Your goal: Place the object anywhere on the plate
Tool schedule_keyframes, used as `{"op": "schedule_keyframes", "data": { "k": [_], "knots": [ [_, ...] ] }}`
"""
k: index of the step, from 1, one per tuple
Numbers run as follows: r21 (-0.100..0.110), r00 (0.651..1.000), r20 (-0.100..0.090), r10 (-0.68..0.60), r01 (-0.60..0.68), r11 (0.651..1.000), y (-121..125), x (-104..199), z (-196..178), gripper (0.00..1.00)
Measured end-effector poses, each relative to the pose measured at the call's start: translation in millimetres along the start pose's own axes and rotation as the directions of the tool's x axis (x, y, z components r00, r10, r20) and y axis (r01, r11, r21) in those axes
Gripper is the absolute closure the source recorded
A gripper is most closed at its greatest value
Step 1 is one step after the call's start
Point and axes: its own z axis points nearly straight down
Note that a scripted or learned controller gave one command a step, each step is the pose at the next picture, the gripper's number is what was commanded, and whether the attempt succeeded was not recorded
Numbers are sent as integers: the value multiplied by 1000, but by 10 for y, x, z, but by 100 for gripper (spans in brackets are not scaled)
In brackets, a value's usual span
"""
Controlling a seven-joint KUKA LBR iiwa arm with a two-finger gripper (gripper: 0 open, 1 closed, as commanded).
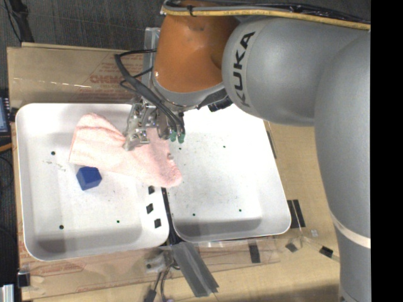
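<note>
Left bin point(38, 168) first: a blue block point(89, 177) sits down and to the left of the jaws, well apart from them, untouched. Closer in, the pink cloth point(116, 146) sprawls from just left of the jaws and runs beneath them, its lower end draped over the divide toward the right bin point(239, 181), below and right of them. No plate that I can make out, so which of the two is the object to move is my guess; the cloth seems likelier. Now the jaws point(153, 129), at the cloth's upper edge: how wide they stand I cannot tell, nor whether fabric is pinched between them. To do this step well, I'd say gather a real fold of cloth, then lift straight so nothing drags the block.
</note>
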Motion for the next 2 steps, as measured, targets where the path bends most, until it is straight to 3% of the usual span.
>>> {"op": "schedule_keyframes", "data": {
  "k": [1, 2],
  "knots": [
    [0, 1000, -1, 0, 0, 1000, 485, -185, 55, 100],
    [0, 1000, 0, 1, -1, 1000, 484, -187, 51, 0]
  ]
}}
